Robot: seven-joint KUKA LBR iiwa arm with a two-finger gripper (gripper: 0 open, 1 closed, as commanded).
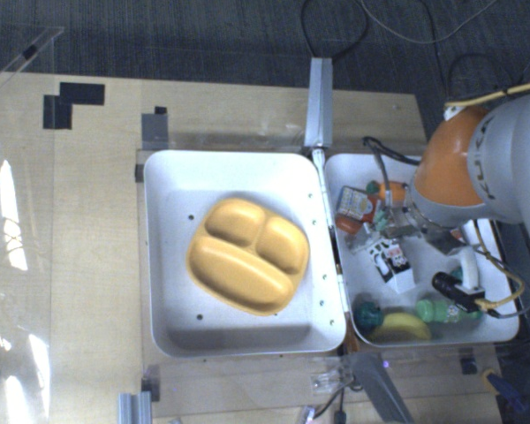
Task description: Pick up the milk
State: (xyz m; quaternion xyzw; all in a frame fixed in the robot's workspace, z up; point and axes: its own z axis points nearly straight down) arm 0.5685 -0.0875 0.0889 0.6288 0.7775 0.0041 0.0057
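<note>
1. Reaching in from the right, the grey arm with its orange band (446, 162) hangs over the right-hand shallow white plastic bin (503, 325), its wrist low among the clutter there.
2. The gripper (390, 222) sits near the middle of that bin; its tip is tangled with cables and small items, so I cannot tell how the claw stands or whether anything is in it.
3. The small white milk carton with black print (393, 263) lies tilted on the bin floor just below the gripper, close to the divider between the bins. Whether the gripper touches it cannot be told.
4. Around it lie a small carton with a red and grey label (353, 206) up by the divider, a yellow banana (399, 327) and a dark green round item (367, 312) along the near wall, and a light green item (433, 312) beside them.
5. The left-hand white bin (159, 237) carries a large yellow loaf-shaped thing (247, 254), well apart from the work.
6. Judging by the layout, the step in hand looks like the approach or descent onto the milk; the lift is not yet done.
7. The next move probably calls for centring over the carton, matching the wrist to its tilt, and keeping clear of the labelled carton.
</note>
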